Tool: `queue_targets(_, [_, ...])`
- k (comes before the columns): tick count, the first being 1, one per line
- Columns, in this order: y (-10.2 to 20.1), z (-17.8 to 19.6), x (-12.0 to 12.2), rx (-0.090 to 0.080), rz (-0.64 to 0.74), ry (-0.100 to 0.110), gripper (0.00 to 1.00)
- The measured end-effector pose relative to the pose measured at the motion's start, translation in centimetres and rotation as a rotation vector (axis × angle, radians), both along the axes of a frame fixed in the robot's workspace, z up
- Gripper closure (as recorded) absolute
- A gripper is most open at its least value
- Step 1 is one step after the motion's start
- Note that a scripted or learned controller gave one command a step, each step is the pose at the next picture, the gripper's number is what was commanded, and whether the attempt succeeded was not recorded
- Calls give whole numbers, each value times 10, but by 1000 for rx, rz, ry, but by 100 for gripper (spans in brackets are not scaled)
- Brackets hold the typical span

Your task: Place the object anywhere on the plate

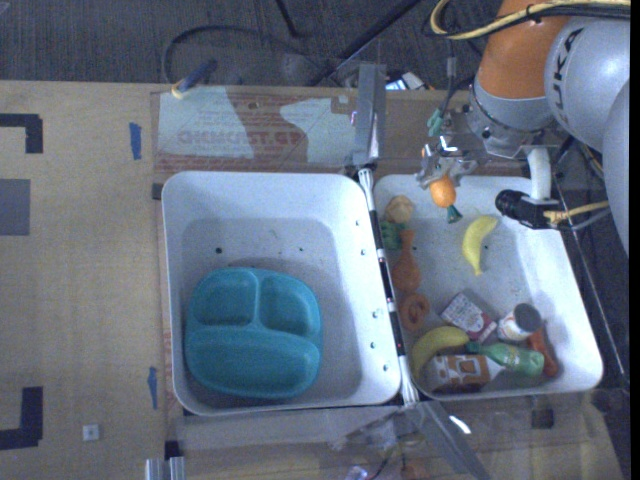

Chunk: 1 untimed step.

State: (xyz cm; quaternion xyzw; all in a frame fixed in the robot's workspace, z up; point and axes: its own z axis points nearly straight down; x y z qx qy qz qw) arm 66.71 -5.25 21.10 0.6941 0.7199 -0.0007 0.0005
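Note:
A teal divided plate (pixel 253 330) lies in the near part of the left bin (pixel 262 180). My gripper (pixel 441 180) hangs over the far left corner of the right bin (pixel 578 298), under the grey and orange arm. A small round orange fruit (pixel 443 194) sits between its fingertips, just above the bin's rim, with a green bit below it. The gripper is shut on this fruit. It is well to the right of and beyond the plate, across the divider between the bins.
The right bin holds a yellow banana (pixel 478 241), a second banana (pixel 437 343), a brown round item (pixel 400 208), a carrot-like piece (pixel 405 260), a donut (pixel 415 311), a packet (pixel 465 310), a carton (pixel 460 371) and a green bottle (pixel 515 358). A black fitting (pixel 520 208) sticks out beside the gripper.

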Motion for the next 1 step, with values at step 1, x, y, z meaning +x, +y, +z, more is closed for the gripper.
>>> queue_targets(1, [67, -26, -4, 2, 302, 1, 100])
